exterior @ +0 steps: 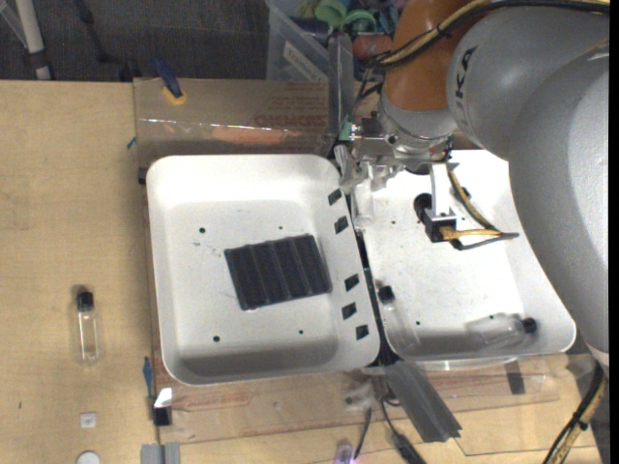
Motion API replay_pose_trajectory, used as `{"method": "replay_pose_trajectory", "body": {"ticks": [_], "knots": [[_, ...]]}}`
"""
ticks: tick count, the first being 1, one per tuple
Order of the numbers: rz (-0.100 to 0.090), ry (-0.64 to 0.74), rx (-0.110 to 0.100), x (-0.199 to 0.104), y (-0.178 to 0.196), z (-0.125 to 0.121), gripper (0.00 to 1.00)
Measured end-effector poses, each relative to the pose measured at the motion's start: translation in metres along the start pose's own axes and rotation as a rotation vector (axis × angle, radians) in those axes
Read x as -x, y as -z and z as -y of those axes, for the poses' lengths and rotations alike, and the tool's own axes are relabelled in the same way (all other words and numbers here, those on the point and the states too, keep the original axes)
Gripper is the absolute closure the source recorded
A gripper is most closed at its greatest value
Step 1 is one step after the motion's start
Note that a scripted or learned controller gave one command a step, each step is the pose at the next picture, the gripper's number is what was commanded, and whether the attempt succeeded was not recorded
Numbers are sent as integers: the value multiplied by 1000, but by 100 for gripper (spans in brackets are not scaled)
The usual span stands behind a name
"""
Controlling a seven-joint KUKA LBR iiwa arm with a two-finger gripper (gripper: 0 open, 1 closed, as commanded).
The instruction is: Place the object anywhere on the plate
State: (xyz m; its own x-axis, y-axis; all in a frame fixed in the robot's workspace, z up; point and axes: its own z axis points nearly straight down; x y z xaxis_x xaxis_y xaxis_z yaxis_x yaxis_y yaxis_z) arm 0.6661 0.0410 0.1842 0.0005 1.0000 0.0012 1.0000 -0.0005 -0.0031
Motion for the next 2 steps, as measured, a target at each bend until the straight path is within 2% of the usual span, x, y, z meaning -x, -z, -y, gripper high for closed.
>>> {"method": "replay_pose_trajectory", "body": {"ticks": [1, 2], "knots": [[1, 223, 6, -40, 39, -1, 100], [0, 43, 1, -68, -69, 0, 100]]}}
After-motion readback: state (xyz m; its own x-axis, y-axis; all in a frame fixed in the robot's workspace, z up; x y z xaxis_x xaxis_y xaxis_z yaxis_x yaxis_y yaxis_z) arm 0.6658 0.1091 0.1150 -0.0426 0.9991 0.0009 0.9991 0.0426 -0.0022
